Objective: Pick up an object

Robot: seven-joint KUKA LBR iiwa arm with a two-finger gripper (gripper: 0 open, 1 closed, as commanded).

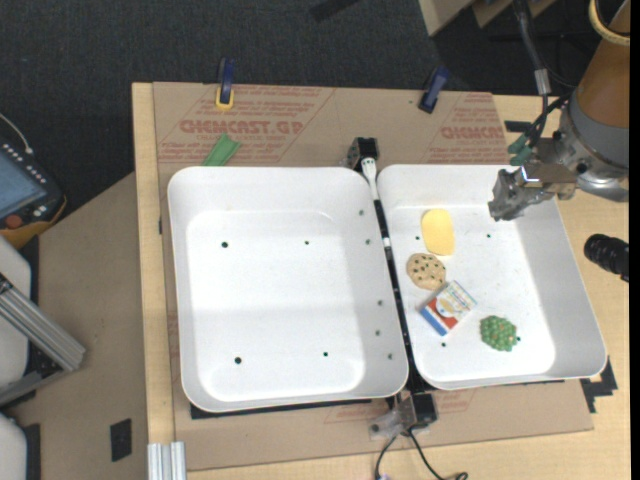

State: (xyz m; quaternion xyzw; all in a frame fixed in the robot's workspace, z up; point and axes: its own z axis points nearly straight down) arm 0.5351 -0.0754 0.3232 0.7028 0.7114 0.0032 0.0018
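Right bin (560, 268) — yellow block (437, 231), cookie (426, 269), small packet (446, 309), green cluster (498, 332)

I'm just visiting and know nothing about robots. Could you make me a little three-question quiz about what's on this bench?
1. True or false: the yellow block lies in the right bin.
2. Which lies nearest the front edge of the bench? A) cookie B) green bumpy ball C) yellow block
3. How many objects lie in the right bin?

Key
1. True.
2. B.
3. Four: yellow block, cookie, red, white and blue packet, green bumpy ball. The gripper hovers over that bin's far right part.
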